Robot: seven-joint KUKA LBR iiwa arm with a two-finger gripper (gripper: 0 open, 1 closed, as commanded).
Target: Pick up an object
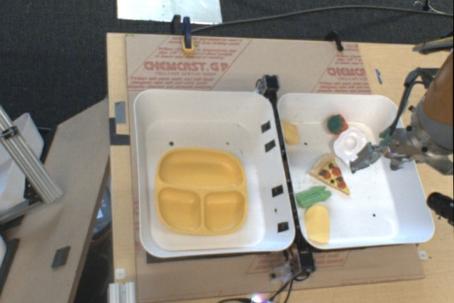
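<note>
The right bin (pixel 408 220) holds several toy foods. A pizza slice (pixel 330 174) lies near its middle, with a green piece (pixel 312 196) and a pale yellow piece (pixel 317 223) in front of it. A small yellow piece (pixel 290 133) lies by the divider. At the back sit a red and green piece (pixel 337 124) and a round white piece (pixel 350 143). My gripper (pixel 377 158) hovers just right of the white piece and the pizza slice. It is open, with nothing between its fingers.
The left bin (pixel 149 117) holds a yellow divided tray (pixel 201 189). The raised divider (pixel 278 167) runs between the bins. The arm's grey body (pixel 434 125) hangs over the right bin's right rim. A cable crosses the bench behind the bins.
</note>
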